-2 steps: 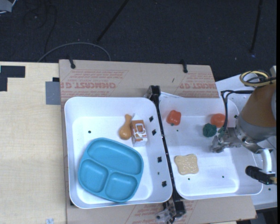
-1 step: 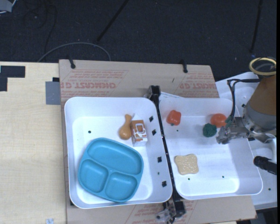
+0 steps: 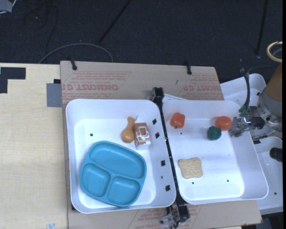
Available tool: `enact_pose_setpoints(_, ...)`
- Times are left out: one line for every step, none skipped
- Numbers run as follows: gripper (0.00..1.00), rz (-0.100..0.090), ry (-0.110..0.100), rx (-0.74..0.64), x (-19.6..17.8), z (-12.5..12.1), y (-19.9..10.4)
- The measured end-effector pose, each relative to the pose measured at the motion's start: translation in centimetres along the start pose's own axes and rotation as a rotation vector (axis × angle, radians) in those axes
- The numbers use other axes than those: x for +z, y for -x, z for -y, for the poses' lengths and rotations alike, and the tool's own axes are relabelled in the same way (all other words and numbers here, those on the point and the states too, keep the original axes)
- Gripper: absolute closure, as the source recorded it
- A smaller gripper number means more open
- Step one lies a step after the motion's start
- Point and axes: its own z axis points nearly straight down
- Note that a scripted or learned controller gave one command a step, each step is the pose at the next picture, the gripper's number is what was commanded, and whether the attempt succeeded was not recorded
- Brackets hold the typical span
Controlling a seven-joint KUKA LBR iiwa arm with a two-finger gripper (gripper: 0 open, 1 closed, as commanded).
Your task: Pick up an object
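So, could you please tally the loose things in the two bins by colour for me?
Blue: 1, the divided plate
Orange-red: 2, the pepper-like piece and the round piece
Green: 1, the lump
Tan: 2, the gourd-shaped piece and the flat slice
Orange and white: 1, the small box
Total: 7

bins: 2 (image 3: 74, 128) (image 3: 257, 175) | blue plates: 1 (image 3: 113, 173) | orange balls: 2 (image 3: 177, 120) (image 3: 223, 122) | green balls: 1 (image 3: 214, 133) | crackers: 1 (image 3: 190, 167) | small boxes: 1 (image 3: 142, 135) | drumsticks: 1 (image 3: 128, 130)

Overhead slanted view of both bins (image 3: 76, 109)
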Motion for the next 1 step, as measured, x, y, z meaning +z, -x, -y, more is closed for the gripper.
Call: enact_pose_setpoints(1.0,-0.001,-0.001,0.0,-2.87,-0.04,0.05)
